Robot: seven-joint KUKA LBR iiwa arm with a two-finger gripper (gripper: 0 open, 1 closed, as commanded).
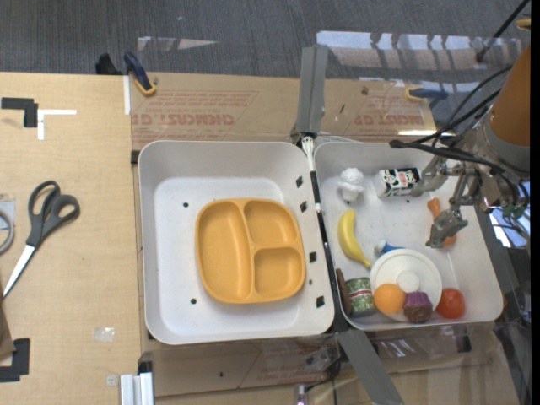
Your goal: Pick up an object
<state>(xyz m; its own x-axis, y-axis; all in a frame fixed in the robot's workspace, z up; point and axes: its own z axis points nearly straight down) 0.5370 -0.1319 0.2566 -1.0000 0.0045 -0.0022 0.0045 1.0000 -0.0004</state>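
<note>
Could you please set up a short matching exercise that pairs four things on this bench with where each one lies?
Things:
1. divided yellow plate
2. banana
3. scissors
4. small milk carton

Places:
A. on the wooden bench, left of both bins
B. lying on its side near the far edge of the right bin
C. in the middle of the left bin
D. in the right bin, close to the wall shared with the left bin

Pairs: 1-C, 2-D, 3-A, 4-B
</note>
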